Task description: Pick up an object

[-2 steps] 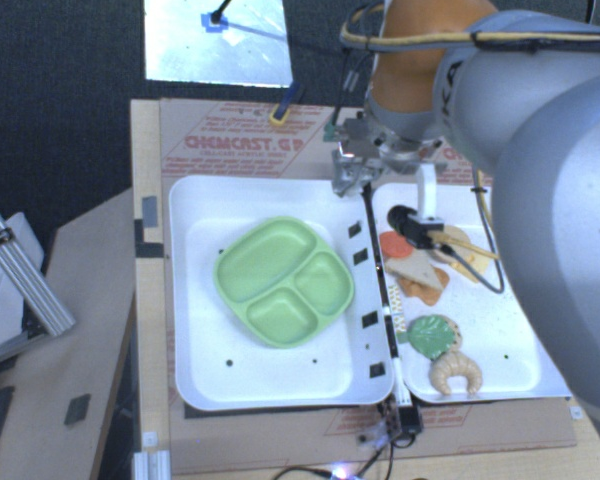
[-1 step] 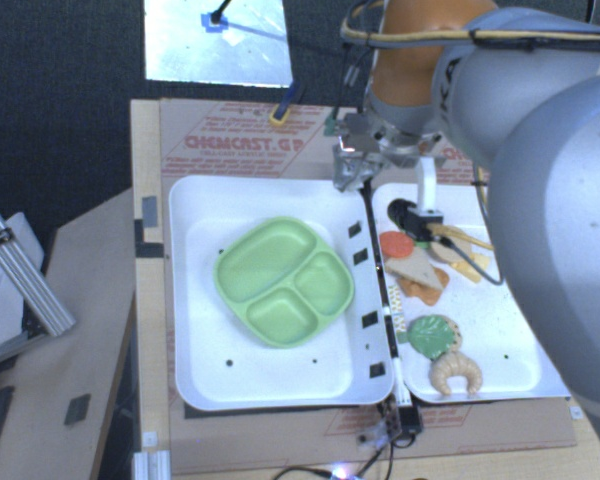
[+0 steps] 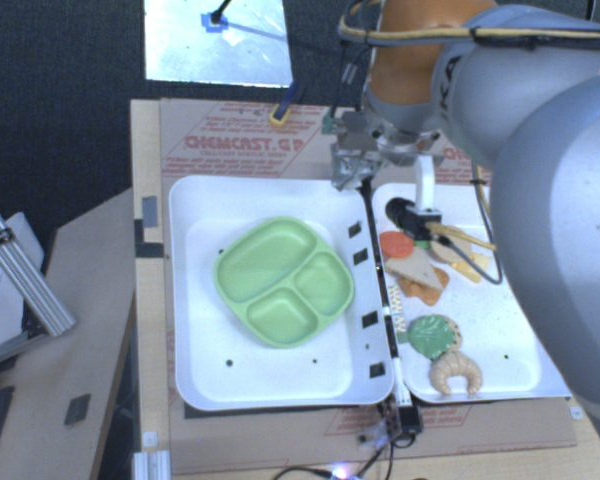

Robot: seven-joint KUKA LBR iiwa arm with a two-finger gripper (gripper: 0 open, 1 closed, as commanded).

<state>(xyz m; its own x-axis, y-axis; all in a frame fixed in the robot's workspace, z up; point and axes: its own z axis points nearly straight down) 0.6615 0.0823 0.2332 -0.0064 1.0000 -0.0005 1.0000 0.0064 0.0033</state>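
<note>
Green plastic, a divided plate point(image 3: 285, 280), lay in the middle of the left bin point(image 3: 195, 298). Toy food crowded the inner side of the right bin point(image 3: 500, 338): a red tomato slice point(image 3: 397, 244), a tan bread slice point(image 3: 415, 268), a leafy green piece point(image 3: 432, 334) and a croissant point(image 3: 457, 371) near its front edge. The gripper point(image 3: 352, 176) hung above the far end of the wall between the bins, with nothing seen in it; whether it was open or closed could not be told. The approach seemed to be the step in hand, with no object yet taken. The next move probably called for shifting over one piece, the tomato slice being nearest, and descending squarely.
</note>
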